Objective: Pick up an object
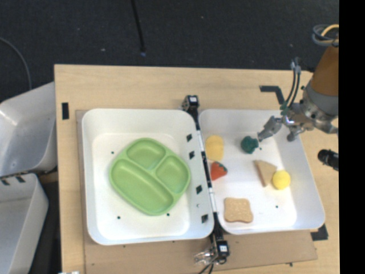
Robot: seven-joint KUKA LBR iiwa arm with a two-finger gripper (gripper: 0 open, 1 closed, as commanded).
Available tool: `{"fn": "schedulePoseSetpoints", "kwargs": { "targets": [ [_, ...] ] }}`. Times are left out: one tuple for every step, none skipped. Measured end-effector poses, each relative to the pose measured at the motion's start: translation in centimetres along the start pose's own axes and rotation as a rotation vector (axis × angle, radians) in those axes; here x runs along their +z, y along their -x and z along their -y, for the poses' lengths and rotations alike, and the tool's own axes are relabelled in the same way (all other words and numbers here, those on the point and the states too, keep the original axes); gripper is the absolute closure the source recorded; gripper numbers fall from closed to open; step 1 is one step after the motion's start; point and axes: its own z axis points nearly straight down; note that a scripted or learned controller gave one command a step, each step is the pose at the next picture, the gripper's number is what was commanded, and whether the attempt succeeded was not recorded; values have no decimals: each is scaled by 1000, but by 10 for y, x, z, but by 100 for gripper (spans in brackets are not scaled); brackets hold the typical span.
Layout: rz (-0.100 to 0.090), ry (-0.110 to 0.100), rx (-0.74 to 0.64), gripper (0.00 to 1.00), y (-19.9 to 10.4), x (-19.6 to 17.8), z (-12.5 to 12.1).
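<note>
gripper (268, 131) just right of green object (248, 145).

Light wooden bench top (142, 87) set on dark, near-black floor (171, 21). A thin black cable (136, 19) runs across the floor above the bench. White container (25, 130) abuts the bench's left edge. Lighting even, no hard shadows.

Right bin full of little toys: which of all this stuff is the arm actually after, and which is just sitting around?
Could be picked up:
green piece, nearest the gripper
yellow ball
toast slice
tan wedge
strawberry
yellow lump

Just lying about:
green divided plate
left bin
bench
</note>
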Motion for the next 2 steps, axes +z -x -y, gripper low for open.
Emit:
{"fn": "schedulePoseSetpoints", "kwargs": {
  "targets": [
    [0, -1, 4, 0, 5, 62, -1],
    [1, 1, 5, 0, 6, 110, -1]
  ]
}}
